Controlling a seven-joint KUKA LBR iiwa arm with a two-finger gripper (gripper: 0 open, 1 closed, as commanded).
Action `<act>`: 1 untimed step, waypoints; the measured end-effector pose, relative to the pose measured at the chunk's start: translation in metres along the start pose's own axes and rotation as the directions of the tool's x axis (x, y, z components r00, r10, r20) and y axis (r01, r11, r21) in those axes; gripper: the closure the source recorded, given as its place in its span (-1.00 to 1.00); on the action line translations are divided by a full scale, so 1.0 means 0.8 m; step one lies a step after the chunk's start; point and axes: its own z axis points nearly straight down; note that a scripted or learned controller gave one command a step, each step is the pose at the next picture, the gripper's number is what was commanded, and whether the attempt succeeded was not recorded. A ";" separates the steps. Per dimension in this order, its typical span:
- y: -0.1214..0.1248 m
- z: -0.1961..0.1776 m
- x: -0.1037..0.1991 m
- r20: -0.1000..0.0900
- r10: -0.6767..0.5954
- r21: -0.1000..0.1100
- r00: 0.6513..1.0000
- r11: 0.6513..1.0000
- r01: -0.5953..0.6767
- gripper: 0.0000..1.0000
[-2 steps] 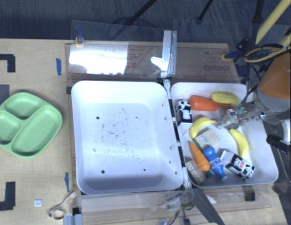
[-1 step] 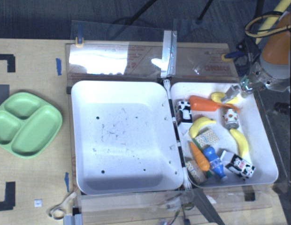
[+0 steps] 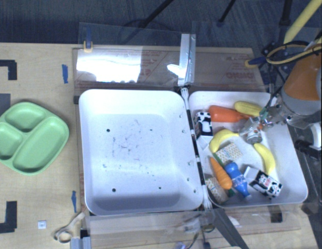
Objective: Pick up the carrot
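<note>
A long orange carrot [image 3: 226, 114] lies near the back of the right bin [image 3: 298, 191], pointing left to right. A shorter orange carrot-like piece [image 3: 221, 175] lies slanted near the bin's front left, beside a blue bottle [image 3: 238, 177]. My gripper [image 3: 255, 127] reaches in from the right and hangs low over the bin, just right of the long carrot's right end and between two yellow bananas. Nothing shows clearly held in it.
The right bin also holds a yellow banana [image 3: 247, 108] at the back, another [image 3: 267, 160] on the right, a curved one [image 3: 221, 138], and two black-and-white cow-patterned items [image 3: 203, 122] [image 3: 267, 183]. The left bin [image 3: 98, 108] adjoins it. A green divided plate [image 3: 29, 137] sits far left.
</note>
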 end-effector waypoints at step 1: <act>-0.047 -0.042 0.000 0.006 0.019 0.005 1.000 1.000 -0.019 -1.00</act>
